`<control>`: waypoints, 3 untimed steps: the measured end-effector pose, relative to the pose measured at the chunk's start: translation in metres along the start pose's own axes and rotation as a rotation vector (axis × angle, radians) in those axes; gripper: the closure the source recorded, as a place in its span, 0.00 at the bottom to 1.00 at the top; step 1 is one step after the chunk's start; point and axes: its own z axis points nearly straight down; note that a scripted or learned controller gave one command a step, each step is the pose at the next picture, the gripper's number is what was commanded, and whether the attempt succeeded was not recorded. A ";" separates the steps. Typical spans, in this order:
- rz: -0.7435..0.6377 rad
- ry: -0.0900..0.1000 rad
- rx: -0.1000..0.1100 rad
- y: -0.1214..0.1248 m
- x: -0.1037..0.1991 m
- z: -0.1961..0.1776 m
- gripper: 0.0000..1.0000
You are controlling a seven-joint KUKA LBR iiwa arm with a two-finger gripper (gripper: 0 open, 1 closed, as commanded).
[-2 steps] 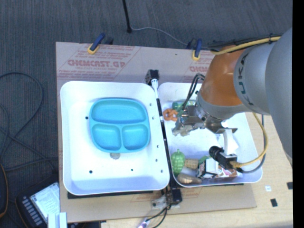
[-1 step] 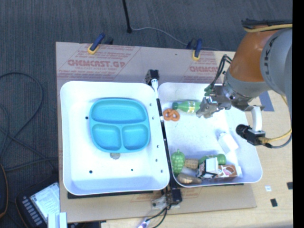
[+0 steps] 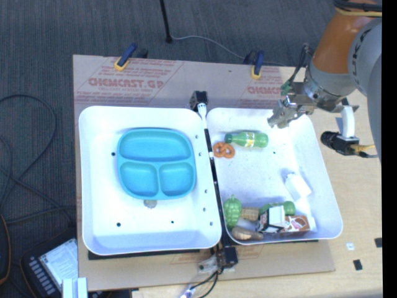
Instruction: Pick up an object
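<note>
1. Camera view shows me the gripper (image 3: 279, 118) over the right bin's (image 3: 322, 166) far corner; grasp state I cannot tell
2. Green bottle (image 3: 247, 139) lies just beside it, inside that bin

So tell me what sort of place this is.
Probably a robotics lab's grasping test bench: two white bins side by side on clamped cardboard, toy food such as a green bottle as pick targets, and the arm's tool poised above the right bin.
</note>
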 end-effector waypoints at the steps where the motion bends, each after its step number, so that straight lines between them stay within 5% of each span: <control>1: -0.001 0.000 0.001 0.000 0.000 0.000 0.00; 2: 0.000 0.003 0.005 -0.067 0.035 0.108 0.00; 3: 0.000 -0.001 -0.007 -0.096 0.042 0.134 0.00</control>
